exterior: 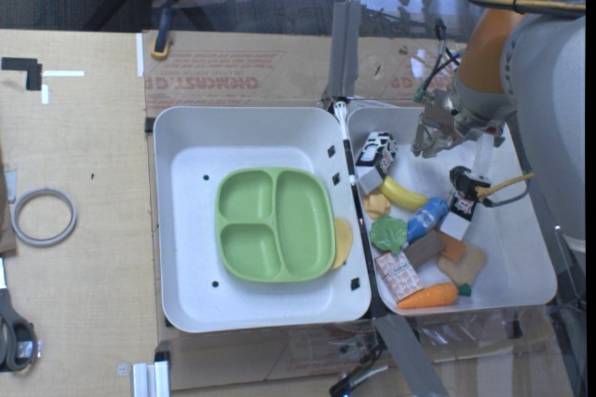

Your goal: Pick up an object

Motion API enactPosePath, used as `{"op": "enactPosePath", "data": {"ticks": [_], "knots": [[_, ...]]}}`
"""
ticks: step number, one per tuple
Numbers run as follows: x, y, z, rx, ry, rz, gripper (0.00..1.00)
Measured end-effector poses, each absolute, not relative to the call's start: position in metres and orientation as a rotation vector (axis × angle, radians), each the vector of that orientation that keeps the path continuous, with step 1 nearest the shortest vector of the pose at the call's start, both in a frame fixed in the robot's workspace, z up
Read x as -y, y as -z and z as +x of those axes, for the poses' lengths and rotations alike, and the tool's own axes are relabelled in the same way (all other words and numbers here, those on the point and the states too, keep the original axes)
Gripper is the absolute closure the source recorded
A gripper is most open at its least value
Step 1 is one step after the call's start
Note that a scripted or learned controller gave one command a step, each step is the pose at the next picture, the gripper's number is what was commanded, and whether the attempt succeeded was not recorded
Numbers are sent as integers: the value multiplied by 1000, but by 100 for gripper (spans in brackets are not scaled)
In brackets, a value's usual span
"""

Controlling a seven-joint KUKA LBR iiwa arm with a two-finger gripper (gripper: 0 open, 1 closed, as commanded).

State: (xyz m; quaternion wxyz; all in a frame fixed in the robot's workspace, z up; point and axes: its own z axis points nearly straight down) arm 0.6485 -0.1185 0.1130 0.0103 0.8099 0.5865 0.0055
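My gripper (434, 142) hangs over the back of the right bin (533, 232), with nothing seen in it. Just left of it lies a black-and-white toy (377, 148). Nearer the front lie a banana (403, 193), a blue bottle (426, 218), a green leafy toy (389, 234), a brown block (424, 248), a red-and-white packet (398, 275) and a carrot (428, 296). A black-and-white stick-like item (461, 199) stands right of the banana, below the gripper.
The left bin (172, 199) holds a green divided plate (277, 224) with a yellow disc (344, 241) tucked at its right edge. A grey tape ring (42, 216) lies on the bench at far left. The arm's grey body fills the upper right.
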Motion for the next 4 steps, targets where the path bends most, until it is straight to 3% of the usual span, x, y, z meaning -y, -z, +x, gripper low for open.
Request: {"op": "enactPosePath", "data": {"ticks": [1, 2, 3, 4], "knots": [[118, -113, 648, -1831, -16, 2529, 0], [99, -101, 517, -1825, 5, 2561, 0], [100, -109, 517, -1820, 8, 2566, 100], [132, -91, 507, -2542, 1, 1849, 100]]}}
